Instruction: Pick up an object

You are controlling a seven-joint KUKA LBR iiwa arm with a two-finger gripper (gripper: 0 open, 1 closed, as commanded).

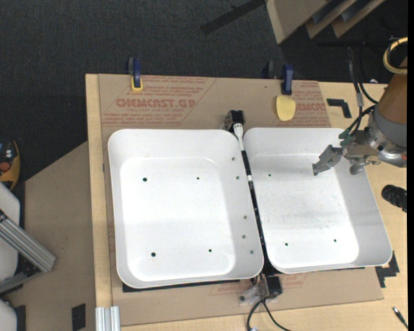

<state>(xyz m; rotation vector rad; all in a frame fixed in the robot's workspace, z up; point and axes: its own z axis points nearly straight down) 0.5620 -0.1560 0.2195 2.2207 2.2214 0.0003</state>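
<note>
Right bin [362, 255] under spread-fingered tool [339, 163]

A tan board tabletop [97, 194] sits on dark carpet floor [58, 58]. Two blue clamps [135, 66] grip its far edge. An aluminium rail [26, 245] lies at left; wooden furniture [317, 16] stands at far right.

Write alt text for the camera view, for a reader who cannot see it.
A grey robot arm's end effector hangs over the upper right of the right white bin, holding nothing visible. The left white bin sits beside it on a brown board, with a small yellow object on the board behind the right bin.
</note>
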